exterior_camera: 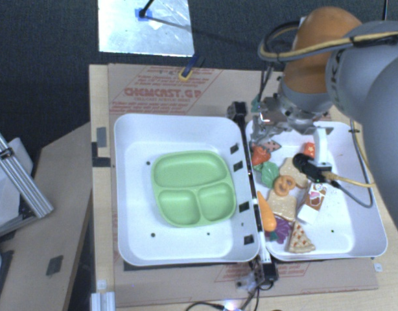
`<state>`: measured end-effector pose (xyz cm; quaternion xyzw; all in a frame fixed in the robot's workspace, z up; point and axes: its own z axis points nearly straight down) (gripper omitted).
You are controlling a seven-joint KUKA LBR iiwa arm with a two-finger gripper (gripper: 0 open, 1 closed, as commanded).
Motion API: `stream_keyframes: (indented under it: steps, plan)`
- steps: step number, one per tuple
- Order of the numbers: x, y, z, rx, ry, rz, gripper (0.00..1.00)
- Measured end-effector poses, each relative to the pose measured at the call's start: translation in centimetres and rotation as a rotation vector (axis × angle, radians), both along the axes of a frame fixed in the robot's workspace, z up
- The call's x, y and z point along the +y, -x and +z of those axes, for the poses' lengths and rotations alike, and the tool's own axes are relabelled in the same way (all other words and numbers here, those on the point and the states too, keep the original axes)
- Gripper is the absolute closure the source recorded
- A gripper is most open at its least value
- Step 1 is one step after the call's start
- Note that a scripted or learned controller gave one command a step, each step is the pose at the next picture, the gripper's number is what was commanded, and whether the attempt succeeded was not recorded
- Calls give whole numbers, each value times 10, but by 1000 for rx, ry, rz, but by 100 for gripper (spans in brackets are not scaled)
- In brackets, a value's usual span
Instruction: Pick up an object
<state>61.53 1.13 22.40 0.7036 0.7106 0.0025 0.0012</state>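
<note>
Arm poised over the toy-food bin, far corner.
Gripper hangs above clustered toy food in the right bin, positioned to descend; jaw state cannot be told.

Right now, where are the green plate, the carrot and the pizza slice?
green plate [189,168], camera view, top compartment floor.
carrot [267,214], camera view, middle of orange body.
pizza slice [301,238], camera view, centre of topping.

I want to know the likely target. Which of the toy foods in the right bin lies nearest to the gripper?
The red-orange piece at the pile's top left, just under the gripper. The carrot and pizza slice lie much farther toward the front.
</note>
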Motion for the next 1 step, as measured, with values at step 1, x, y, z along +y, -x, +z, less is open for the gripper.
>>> stream_keyframes:
  steps: [1]
  plan:
    - [45, -30, -10, 1, 0, -1, 100]
